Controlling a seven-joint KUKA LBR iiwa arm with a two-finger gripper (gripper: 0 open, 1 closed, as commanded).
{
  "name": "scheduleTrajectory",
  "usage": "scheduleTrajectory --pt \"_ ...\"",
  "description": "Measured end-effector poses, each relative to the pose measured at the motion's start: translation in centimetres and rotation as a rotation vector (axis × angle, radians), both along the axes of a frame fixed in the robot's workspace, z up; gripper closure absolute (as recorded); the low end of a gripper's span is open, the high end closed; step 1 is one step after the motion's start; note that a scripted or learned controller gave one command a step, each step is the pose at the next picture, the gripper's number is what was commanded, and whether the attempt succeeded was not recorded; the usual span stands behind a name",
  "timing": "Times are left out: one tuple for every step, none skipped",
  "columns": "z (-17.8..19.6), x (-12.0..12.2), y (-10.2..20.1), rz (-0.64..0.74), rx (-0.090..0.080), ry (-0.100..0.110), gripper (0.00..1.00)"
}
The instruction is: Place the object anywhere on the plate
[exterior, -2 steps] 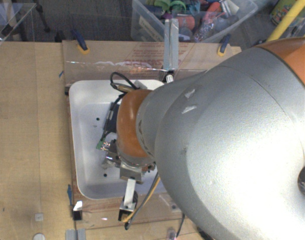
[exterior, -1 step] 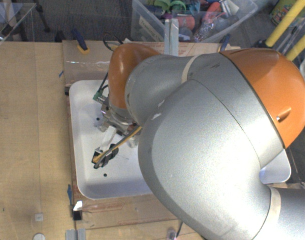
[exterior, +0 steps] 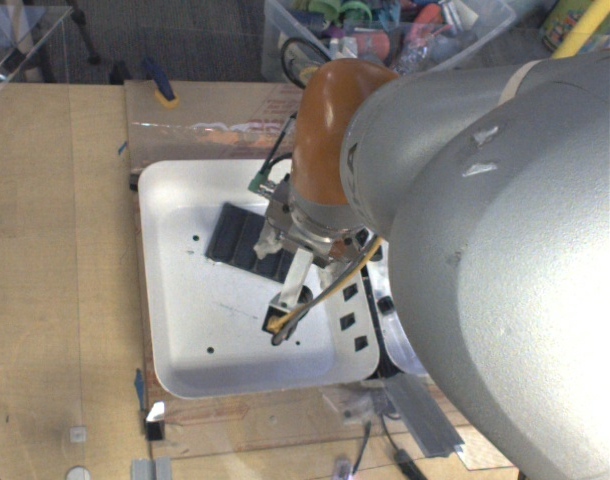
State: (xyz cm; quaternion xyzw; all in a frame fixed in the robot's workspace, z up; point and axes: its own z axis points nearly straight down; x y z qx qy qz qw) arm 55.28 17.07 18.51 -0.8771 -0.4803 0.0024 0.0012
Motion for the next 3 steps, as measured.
scheduleTrajectory --pt "-9.5 -4.4 5.3 0.139 0.004 -0.012 0.00" --pt "14.8 2.6 5.1 0.118 0.000 -0.002 0.00" --pt "15.7 2.6 5.4 0.124 -0.001 0.001 1.00"
